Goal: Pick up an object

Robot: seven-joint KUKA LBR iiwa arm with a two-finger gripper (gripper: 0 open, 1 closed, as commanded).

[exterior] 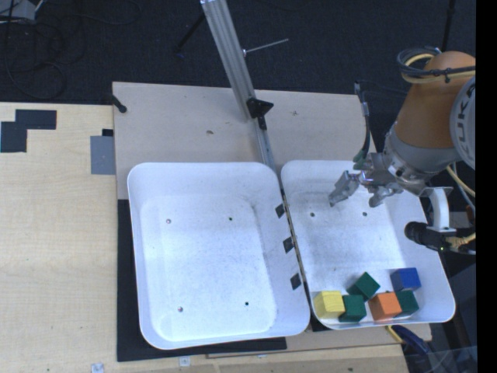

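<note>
**Ana:** Two white bins sit side by side on the surface (186,127), correct?

**Ben:** Yes. Taking the right bin (342,239) as the landmark, the left bin (206,255) lies just beside it, their long rims touching or nearly so, with three small black clips along that shared edge. A slanted aluminium rail (233,68) rises from the surface just beyond the bins' far corners.

**Ana:** And the arm?

**Ben:** The arm (431,111), grey with its orange band, reaches over the right bin's far right side. The hand (359,189) hangs over the far half of that bin, above bare white floor. Its two fingers are spread apart with nothing between them.

**Ana:** Where are the objects to pick?

**Ben:** All gathered at the right bin's near edge, well apart from the hand. A blue block (405,278) sits nearest the bin's right rim. An orange block (384,307) lies in front of it, with a green block (407,301) tucked at the orange one's right side. Another green block (363,286), tilted, rests toward the middle, and a third green block (353,308) lies just in front of that. A yellow block (330,303) is the leftmost, touching the third green one.
</note>
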